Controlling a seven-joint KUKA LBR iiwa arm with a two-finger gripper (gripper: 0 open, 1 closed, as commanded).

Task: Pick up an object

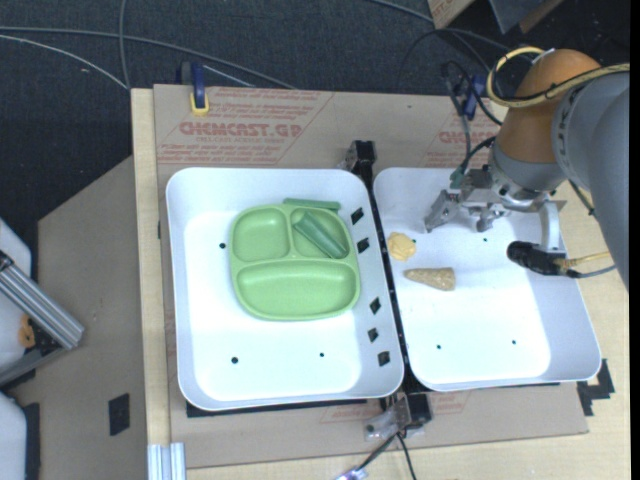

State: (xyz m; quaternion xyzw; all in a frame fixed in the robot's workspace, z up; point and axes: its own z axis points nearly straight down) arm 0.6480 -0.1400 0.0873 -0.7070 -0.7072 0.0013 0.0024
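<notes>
Desk (pixel 250 118) of pale board carries two shallow white bins side by side. Nearest the camera in the right bin (pixel 520 358) lies bare white floor; a little farther in, toward its left side, rests a tan wedge-shaped piece (pixel 431 279), and just beyond it, close to the dividing wall, a small yellowish lump (pixel 401 246). Left bin (pixel 200 298) holds a green divided plate (pixel 293 262) with a darker green object (pixel 322 233) in its far right compartment. Farther back over the right bin, the gripper (pixel 463 214) hangs with its fingers spread apart, nothing between them, beyond and right of the lump.
</notes>
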